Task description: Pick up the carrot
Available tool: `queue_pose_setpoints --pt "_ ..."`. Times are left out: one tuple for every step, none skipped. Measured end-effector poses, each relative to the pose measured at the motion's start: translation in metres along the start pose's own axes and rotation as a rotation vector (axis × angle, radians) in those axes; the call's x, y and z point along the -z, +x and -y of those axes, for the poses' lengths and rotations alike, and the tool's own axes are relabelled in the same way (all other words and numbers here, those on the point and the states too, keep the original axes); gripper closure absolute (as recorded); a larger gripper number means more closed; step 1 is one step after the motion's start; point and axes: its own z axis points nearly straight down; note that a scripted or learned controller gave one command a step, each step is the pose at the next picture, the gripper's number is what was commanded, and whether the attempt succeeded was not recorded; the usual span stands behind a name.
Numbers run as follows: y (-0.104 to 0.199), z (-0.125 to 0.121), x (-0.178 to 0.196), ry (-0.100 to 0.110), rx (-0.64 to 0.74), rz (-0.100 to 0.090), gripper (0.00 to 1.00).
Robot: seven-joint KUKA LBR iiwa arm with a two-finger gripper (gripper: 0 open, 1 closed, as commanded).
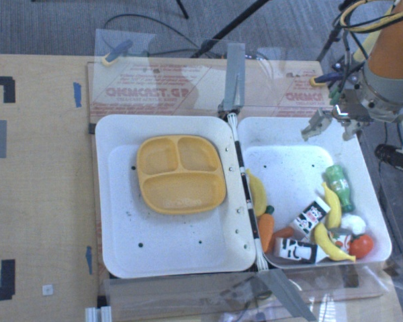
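Camera view: hand spread open, grasping nothing, poised over far right corner of right bin. Carrot lying at near left of that bin, against dividing wall, beside bananas. Yellow plate in left bin.

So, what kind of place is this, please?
Probably a robotics lab test bench, not a kitchen: two white bins sit on a taped wooden bench, the food is toy-like, such as the carrot, and camera tripod legs stand behind.
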Motion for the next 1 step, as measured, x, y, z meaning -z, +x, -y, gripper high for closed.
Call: queue_pose_setpoints --pt "0.0600 -0.0438 -0.0189 -0.007 0.273 0.003 0.00"
